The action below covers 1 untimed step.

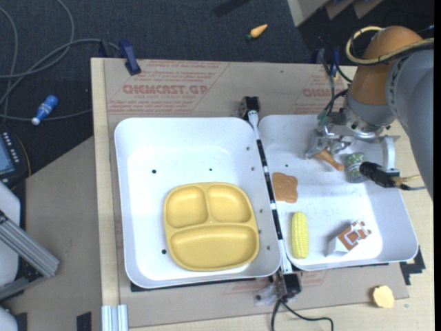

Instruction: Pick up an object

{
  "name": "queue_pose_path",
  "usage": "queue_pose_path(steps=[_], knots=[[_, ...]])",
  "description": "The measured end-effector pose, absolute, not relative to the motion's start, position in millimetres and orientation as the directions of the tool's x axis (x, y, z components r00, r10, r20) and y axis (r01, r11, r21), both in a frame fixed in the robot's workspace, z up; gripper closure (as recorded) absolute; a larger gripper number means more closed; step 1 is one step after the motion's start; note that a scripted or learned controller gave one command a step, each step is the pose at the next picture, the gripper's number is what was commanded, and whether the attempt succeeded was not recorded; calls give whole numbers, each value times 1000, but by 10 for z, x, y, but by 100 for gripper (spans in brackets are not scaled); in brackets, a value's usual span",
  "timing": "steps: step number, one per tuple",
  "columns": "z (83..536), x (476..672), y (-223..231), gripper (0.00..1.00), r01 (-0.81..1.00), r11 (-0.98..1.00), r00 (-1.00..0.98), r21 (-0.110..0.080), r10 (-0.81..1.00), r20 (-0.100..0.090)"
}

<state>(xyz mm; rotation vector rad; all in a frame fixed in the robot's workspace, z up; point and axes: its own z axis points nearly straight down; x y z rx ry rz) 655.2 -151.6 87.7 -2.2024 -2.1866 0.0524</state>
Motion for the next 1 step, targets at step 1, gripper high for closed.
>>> queue_pose_path(steps=[1], knots=[[1923, 6437, -673, 100, 1000, 9, -9, 11, 1000, 4]])
